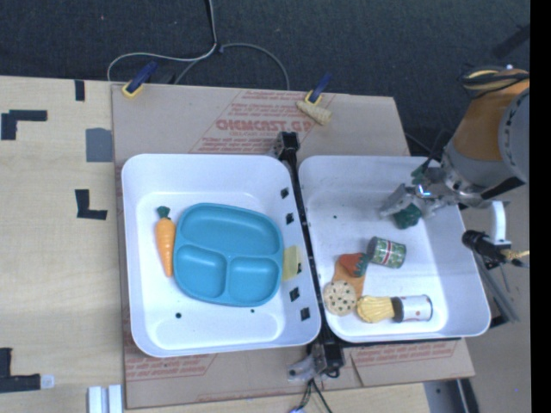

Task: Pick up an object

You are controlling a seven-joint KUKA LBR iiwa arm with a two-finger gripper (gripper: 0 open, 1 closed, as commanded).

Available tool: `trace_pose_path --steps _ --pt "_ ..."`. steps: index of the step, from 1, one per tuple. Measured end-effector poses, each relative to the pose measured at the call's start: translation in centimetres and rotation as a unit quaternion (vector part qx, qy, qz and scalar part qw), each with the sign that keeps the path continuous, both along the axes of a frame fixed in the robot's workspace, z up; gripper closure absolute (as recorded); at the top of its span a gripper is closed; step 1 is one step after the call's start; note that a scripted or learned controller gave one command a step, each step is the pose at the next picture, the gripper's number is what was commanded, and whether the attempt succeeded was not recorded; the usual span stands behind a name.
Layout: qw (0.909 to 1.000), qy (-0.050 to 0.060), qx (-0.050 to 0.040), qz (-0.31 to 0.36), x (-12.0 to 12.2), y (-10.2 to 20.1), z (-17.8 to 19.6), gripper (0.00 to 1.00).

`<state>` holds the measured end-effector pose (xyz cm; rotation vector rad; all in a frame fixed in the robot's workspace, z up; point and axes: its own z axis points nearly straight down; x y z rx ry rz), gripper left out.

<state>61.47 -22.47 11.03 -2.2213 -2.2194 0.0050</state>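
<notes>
Two white bins sit side by side on the desk, and the gripper [411, 198] hangs low in the right bin [344, 179], near its far right corner. A small dark green object [406, 218] lies just under and slightly toward the camera from the fingertips; from this angle it seems to touch them, but whether the jaws are apart, together or clamped on it cannot be told. That green piece is the nearest candidate for the pick: small, squat, with no clear long axis to be read.

Other things in the right bin lie nearer the front edge: a green can [386, 253] on its side, its long axis running roughly left to right, an orange piece [349, 268] just left of it, a round cookie [339, 298], and a yellow-and-white bottle [394, 309] lying along the front wall. All of these sit toward the camera and left of the gripper.

The left bin [207, 169] holds a blue divided plate [228, 253] and a toy carrot [164, 238] just beside its left edge, well apart from the arm.
</notes>
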Motion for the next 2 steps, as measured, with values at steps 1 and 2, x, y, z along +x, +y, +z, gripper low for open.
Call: trace_pose_path --steps 1,2 --pt "1.0000 -0.002 -0.0002 0.001 3.0 0.8 -2.5 0.00" --pt "1.0000 -0.006 -0.0015 0.002 -0.3 0.1 -2.2 0.00"
